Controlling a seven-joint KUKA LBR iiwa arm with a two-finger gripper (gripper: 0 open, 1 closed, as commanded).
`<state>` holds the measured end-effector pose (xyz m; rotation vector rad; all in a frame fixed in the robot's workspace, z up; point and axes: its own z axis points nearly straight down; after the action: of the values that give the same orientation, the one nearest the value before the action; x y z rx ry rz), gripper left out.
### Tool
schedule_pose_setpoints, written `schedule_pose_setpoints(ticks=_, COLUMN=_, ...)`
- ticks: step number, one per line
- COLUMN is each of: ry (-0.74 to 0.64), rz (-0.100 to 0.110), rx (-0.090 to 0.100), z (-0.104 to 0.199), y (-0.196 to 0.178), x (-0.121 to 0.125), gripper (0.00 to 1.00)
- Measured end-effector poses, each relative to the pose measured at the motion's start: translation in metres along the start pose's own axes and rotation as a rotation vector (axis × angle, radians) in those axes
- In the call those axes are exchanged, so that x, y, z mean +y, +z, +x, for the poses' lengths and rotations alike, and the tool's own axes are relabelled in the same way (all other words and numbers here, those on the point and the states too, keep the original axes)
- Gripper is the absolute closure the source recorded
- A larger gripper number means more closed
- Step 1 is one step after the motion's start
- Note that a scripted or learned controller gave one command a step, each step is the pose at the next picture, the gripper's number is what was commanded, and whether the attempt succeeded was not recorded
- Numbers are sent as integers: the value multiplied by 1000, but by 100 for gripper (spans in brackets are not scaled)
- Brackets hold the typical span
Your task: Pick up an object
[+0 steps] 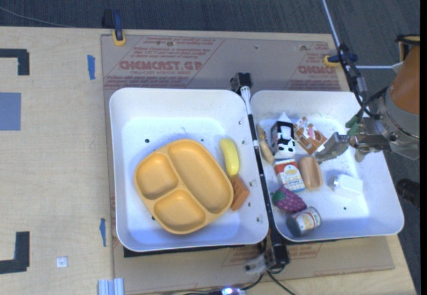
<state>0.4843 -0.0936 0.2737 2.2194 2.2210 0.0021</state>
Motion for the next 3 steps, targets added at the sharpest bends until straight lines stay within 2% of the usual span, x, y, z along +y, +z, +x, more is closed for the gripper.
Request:
schedule_pose_setpoints(ticks=1, ry=1, rz=4, rx=1, z=-1, y=82, x=47, gripper=0)
schedule_pose_setpoints(ticks=2, ry=2, rz=-7, rx=-1, z=-19, y=176, x=71, gripper=0)
schedule_pose_setpoints(ticks=3, ry=3, rz=-10, rx=-3, z=-20, y=165, x=72, gripper=100)
